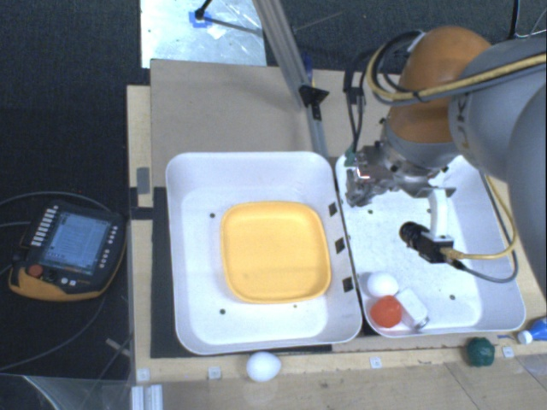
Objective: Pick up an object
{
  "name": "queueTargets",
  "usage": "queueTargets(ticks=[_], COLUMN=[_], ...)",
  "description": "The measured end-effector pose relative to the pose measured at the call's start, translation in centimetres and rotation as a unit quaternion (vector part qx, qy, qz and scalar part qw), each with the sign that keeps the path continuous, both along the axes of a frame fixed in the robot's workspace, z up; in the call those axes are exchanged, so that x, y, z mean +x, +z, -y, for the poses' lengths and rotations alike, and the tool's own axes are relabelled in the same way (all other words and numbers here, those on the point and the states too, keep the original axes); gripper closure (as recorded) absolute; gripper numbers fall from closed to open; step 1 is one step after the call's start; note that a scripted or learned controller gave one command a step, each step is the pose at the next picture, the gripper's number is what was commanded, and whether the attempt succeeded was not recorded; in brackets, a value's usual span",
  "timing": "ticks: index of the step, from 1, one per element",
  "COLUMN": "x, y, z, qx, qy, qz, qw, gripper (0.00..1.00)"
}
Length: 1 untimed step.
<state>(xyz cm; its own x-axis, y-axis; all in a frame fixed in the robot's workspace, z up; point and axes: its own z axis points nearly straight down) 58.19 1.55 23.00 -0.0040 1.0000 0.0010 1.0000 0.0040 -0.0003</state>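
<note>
A plate (275, 251) lay in the left bin (190, 186). In the right bin (487, 301), near corner, sat two balls (382, 284) beside a block (413, 307). Another ball (263, 366) rested outside, nearer.

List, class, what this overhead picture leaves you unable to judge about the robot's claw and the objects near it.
- Claw: too small and blurred to tell how its fingers stand.
- Right bin: its upper part is covered by the arm.
- White block: partly hidden behind the orange ball.
- Blue object: cut off by the picture's right edge.
</note>
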Motion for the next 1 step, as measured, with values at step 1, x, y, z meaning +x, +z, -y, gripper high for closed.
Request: queueTargets(ticks=[1], x=[1.20], y=[-0.46], z=[-4.99], qx=[0.0001], qy=[0.000], qz=[0.000], qw=[1.0000], gripper=[1.00])
